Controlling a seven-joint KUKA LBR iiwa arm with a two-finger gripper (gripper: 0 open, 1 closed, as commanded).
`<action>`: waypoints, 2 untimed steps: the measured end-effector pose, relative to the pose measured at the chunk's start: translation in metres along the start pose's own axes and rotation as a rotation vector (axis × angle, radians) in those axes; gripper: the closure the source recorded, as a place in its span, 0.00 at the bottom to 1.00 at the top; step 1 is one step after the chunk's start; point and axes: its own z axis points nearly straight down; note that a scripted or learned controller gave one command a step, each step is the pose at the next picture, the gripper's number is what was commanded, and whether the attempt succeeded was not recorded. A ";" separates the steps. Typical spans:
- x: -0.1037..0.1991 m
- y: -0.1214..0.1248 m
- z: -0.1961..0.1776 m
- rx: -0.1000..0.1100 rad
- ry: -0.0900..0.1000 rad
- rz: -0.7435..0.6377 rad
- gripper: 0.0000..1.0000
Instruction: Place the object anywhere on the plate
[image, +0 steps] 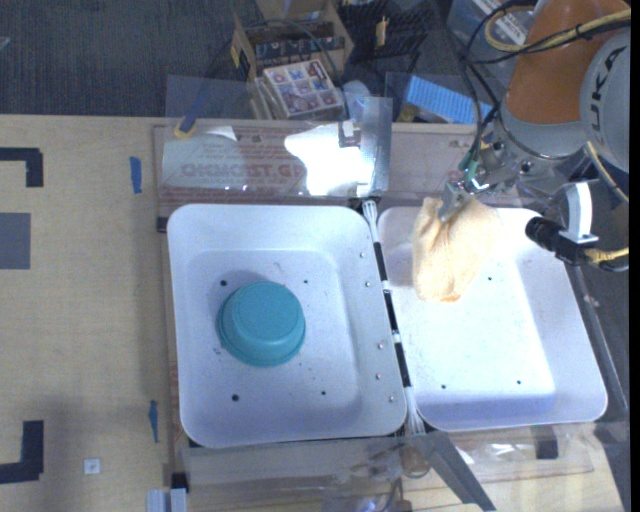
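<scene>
1. The end effector (462, 192) pinches the top of a tan cloth (447, 252), which hangs over the right bin (520, 390).
2. A teal plate (262, 322) sits upside down in the left bin (330, 250), well apart from the cloth.

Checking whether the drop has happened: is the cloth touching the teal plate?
Apart. The camera view shows the cloth over the right bin, while the plate lies in the left bin.

- Two bins sit side by side on the table (80, 330).
- The plate (262, 322) lies in the left bin (200, 240).
- The object (450, 252) hangs over the right bin (520, 350), at its back left.
</scene>
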 end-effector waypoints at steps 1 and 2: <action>0.003 0.002 0.019 0.002 0.001 -0.007 1.00; 0.050 0.014 0.025 -0.001 0.002 -0.410 1.00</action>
